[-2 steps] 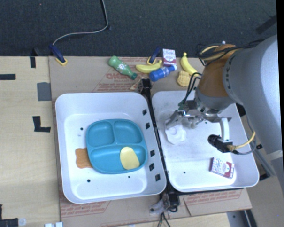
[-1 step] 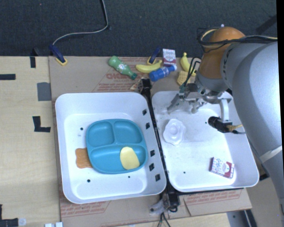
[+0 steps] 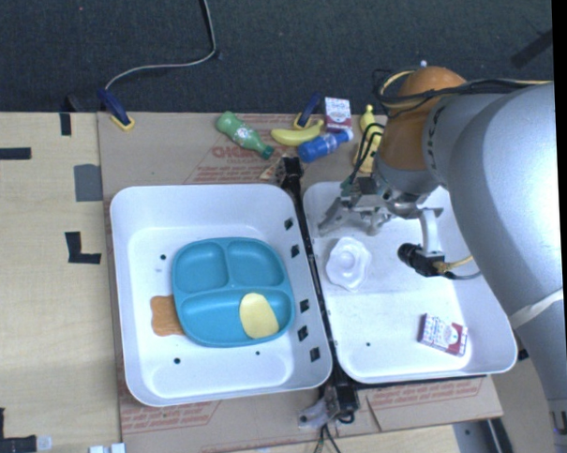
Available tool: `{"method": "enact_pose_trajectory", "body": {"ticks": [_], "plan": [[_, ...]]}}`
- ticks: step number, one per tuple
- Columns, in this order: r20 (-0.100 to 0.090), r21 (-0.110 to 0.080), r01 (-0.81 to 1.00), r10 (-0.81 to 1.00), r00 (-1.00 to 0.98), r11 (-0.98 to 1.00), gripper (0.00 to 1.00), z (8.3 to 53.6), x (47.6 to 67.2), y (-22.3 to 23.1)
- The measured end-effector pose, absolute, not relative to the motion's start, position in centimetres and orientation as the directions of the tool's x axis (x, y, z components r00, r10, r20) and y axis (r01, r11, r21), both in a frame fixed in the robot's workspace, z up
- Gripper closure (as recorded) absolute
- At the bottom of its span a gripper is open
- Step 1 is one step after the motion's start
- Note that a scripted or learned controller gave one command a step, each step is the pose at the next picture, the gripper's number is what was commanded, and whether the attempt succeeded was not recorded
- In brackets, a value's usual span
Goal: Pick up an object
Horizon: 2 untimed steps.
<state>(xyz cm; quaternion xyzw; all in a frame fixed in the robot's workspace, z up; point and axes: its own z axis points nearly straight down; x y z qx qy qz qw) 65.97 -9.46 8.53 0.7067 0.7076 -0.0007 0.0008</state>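
One clear cup (image 3: 347, 263) — tipped, mouth facing lower-left

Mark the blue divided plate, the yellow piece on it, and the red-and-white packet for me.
Blue divided plate (image 3: 209, 271): camera view, upper left compartment.
Yellow piece (image 3: 259, 316): camera view, its middle.
Red-and-white packet (image 3: 443, 335): camera view, centre of its top face.

Clear plastic cup (image 3: 346, 264) lies in right bin (image 3: 402, 356), near divider

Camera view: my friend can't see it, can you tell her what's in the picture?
A grey robot arm reaches from the right, its gripper above a clear cup in the right bin. The left bin holds a blue plate.
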Motion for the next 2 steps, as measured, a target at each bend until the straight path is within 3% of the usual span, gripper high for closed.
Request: {"method": "enact_pose_trajectory", "body": {"ticks": [2], "plan": [[-0.003,0.001,1.0,1.0,-0.002,0.002,0.0,8.51,66.86,-9.35]]}}
